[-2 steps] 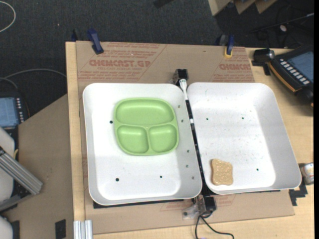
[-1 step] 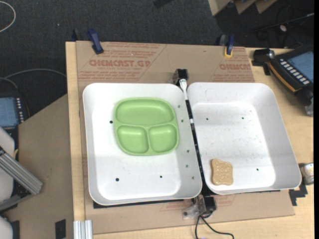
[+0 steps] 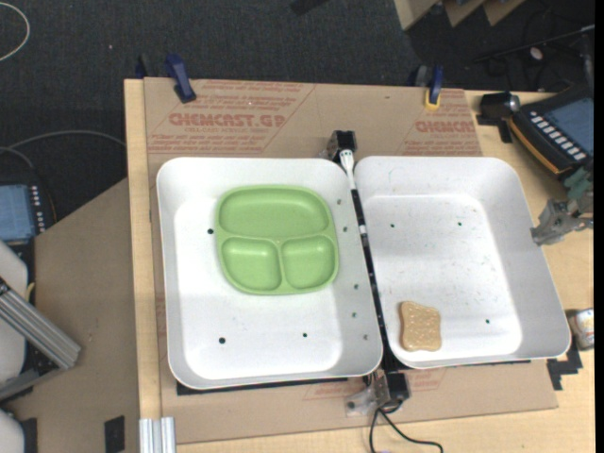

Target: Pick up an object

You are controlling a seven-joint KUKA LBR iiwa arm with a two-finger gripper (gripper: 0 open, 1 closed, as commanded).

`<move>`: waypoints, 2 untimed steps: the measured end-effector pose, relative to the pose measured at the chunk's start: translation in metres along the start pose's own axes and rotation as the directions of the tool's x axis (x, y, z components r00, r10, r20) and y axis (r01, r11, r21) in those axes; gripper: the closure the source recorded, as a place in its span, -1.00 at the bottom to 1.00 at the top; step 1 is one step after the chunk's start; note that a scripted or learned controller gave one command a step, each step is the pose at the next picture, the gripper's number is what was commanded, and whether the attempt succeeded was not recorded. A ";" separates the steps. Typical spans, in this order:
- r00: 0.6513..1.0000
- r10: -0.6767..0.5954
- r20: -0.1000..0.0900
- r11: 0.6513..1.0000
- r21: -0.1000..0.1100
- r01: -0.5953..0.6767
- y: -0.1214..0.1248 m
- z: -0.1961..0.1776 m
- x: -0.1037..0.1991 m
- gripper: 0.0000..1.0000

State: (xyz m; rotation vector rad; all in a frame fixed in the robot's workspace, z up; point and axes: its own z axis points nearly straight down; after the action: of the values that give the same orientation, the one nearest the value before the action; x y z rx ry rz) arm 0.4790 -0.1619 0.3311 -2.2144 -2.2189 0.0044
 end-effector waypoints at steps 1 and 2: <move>1.000 0.007 0.014 1.000 -0.028 -0.006 -0.001 -0.162 -0.057 1.00; 1.000 0.001 -0.002 1.000 0.006 -0.001 -0.001 -0.025 -0.030 1.00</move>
State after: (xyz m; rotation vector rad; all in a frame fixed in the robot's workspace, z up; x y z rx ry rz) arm 0.4784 -0.1920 0.3564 -2.2115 -2.2134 0.0081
